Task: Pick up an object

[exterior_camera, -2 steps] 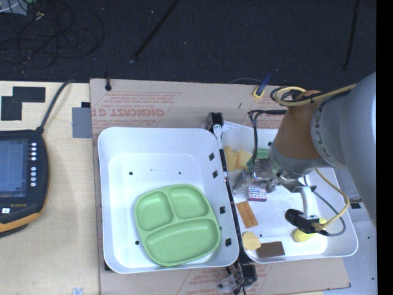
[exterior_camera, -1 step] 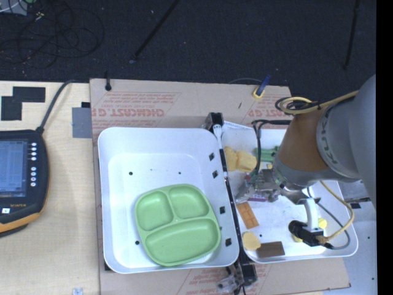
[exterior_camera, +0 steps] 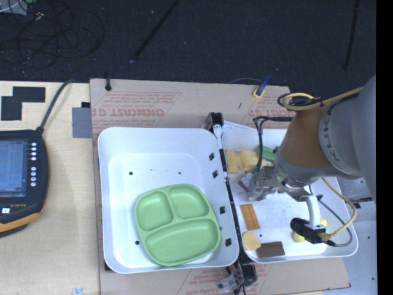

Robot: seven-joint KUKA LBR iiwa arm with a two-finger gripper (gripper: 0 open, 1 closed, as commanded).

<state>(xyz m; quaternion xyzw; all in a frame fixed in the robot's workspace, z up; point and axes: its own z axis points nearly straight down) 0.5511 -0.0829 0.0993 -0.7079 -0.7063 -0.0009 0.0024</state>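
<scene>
- We see the grey arm with its orange band reaching in from the right, and its two-finger gripper (exterior_camera: pixel 261 186) is low in the right-hand shallow white bin (exterior_camera: pixel 344 251), close to the divider.
- Just beside the gripper, on its left, lies a small purplish-grey crumpled object (exterior_camera: pixel 247 181); it appears to touch the tool, though the view is too coarse there for us to be sure.
- Whether the jaws are spread or pressed together we cannot tell, since the wrist hides them.
- Above that object sit pale yellow soft pieces (exterior_camera: pixel 241 160); below it, a flat orange-brown rectangular block (exterior_camera: pixel 249 216) lies with its long axis running up and down the view.
- We judge the purplish object the nearest candidate: it lies to the left of the jaws, towards the divider.
- The left-hand white bin (exterior_camera: pixel 116 149) holds a green divided plastic plate (exterior_camera: pixel 178 225), well apart from the gripper.
</scene>
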